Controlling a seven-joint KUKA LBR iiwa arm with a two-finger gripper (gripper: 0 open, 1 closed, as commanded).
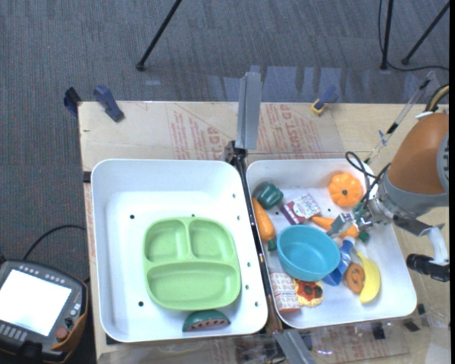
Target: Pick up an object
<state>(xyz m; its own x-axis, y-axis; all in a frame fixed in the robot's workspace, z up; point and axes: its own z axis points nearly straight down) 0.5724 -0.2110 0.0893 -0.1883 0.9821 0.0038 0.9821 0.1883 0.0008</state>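
The right bin [406, 294] holds a blue bowl [309, 251], an orange pumpkin [346, 189], a green pepper [269, 195], a carrot [263, 220], a banana [370, 279], a small printed packet [303, 207] and other small toys. My gripper [349, 226] reaches in from the right and hangs low over the bin. It sits just off the bowl's right rim, below the pumpkin. Small orange and blue pieces lie close under its tip, and I cannot make out anything held.
In the left bin [110, 203] lie a green divided plate [191, 262] and a watermelon slice [206, 321] at the front wall. A grey upright post [249, 116] stands behind the two bins. Between the bins runs a dark divider.
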